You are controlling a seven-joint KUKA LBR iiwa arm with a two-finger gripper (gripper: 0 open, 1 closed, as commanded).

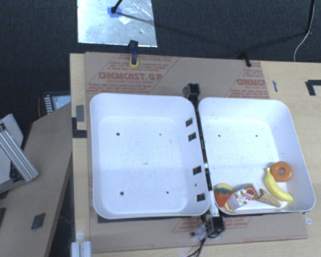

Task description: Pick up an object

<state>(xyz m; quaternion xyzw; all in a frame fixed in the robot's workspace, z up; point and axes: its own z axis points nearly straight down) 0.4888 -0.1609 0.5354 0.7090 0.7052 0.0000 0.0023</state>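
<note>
Your targets crowd the right bin's (289,123) near edge, so go for the banana (277,187) beside the donut (281,171), approaching from above along its curve; the jaws' opening I cannot tell.

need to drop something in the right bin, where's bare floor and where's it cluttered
Bare floor runs across the right bin from its far wall down to mid-bin, bordered on the left by the divider. It is crowded along the near wall: a banana and an orange ring in the near right corner, and a red-and-white packet beside a small round fruit.
</note>
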